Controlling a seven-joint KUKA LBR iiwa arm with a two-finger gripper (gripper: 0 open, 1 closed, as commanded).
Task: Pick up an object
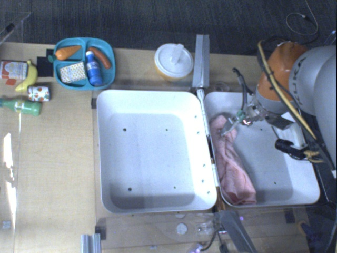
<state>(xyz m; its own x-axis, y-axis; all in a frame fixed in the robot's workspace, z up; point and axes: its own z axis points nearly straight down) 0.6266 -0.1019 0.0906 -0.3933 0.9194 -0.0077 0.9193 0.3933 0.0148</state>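
Jaws' width: cannot tell; gripper at pink cloth's twelve o'clock end; pinch a fold squarely.

We see the gripper touching the top of a pink cloth lying in the right bin.

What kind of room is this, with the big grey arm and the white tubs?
Probably a robot lab or test bench. A grey arm with cables reaches over two white bins on a wooden bench, one holding a pink cloth, and toy food sits in a blue tray nearby.
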